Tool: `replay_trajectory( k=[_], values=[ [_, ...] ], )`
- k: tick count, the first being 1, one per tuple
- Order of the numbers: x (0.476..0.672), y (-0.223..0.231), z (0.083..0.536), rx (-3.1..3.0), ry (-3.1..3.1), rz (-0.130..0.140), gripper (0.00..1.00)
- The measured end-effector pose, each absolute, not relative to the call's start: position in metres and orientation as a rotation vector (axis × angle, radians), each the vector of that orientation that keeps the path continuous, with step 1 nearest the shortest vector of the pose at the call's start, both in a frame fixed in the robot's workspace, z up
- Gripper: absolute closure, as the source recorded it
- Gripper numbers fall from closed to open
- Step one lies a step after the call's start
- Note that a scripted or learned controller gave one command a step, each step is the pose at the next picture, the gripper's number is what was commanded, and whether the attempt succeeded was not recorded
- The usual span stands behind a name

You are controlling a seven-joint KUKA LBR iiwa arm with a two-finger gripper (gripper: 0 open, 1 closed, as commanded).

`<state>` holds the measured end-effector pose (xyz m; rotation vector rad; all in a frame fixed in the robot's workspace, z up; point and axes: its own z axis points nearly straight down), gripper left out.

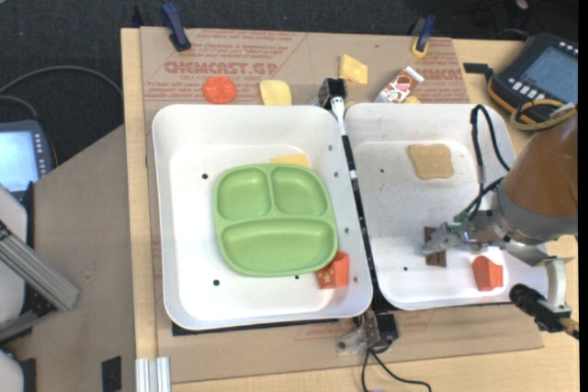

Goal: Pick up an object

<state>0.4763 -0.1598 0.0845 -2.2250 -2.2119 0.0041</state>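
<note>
In the right bin (395,289) my gripper (441,241) is low over the floor, near the front. A small dark brown piece (436,259) lies right beneath its tip; whether they touch is unclear. An orange block (487,274) rests just to the right of it, beside the arm's wrist. A tan, bread-like slice (430,161) lies near the bin's back. In the left bin (175,197) sits a green divided plate (274,220), with an orange block (334,272) at its front right corner and a yellow piece (289,161) behind it.
Behind the bins, on the cardboard, lie a red round item (219,89), two yellow pieces (275,93) (353,69) and a small packet (400,87). Blue clamps (175,26) (422,34) grip the back edge. A teach pendant (542,78) sits at the right rear.
</note>
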Motion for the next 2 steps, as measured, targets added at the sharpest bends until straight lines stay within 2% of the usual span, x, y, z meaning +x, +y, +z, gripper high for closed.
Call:
replay_trajectory(
  k=[1, 2],
  values=[
    [0.479, -0.157, 0.095, -2.224, -2.220, -0.001, 1.00],
    [0.499, -0.047, 0.190, -2.212, -2.240, -0.015, 1.00]
  ],
)
